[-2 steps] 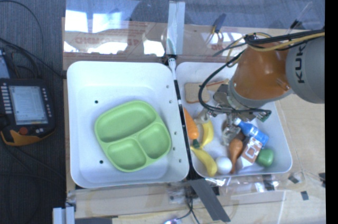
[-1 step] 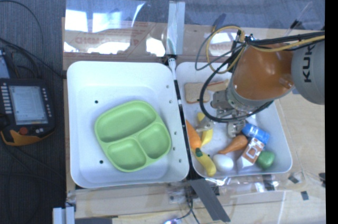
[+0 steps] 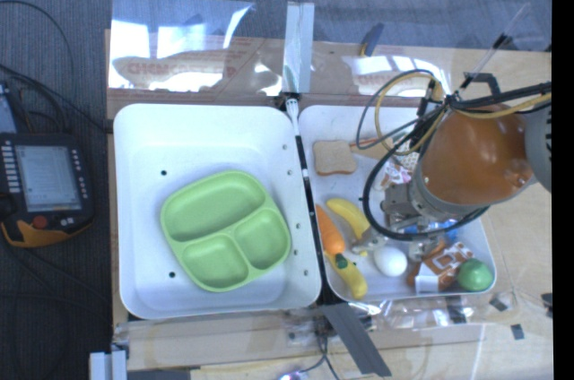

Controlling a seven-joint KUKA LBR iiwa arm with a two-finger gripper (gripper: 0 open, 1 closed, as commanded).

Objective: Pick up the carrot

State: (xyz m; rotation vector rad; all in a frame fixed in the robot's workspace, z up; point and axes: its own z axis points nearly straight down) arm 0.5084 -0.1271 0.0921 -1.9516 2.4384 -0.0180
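From my remote seat, the gripper [image 3: 405, 221] is down low in the right bin [image 3: 314, 127], tucked under the orange band and a tangle of cables, and honestly I cannot tell what state it's in from this angle. Nearest the camera in that bin there's a green ball [image 3: 475, 275] in the corner, a white egg [image 3: 390, 262] just beside the gripper, and a smaller yellow banana [image 3: 352, 276] near the front wall. The carrot [image 3: 329, 232] lies along the left wall of that bin, right up against the divider, just beside a second banana [image 3: 348, 215] and apart from the gripper. Further back sits a slice of toast [image 3: 334, 158]. Over in the left bin [image 3: 143, 145] there's a green divided plate [image 3: 226, 229]. A pendant with a screen [image 3: 45, 181] lies off the bench to the left.
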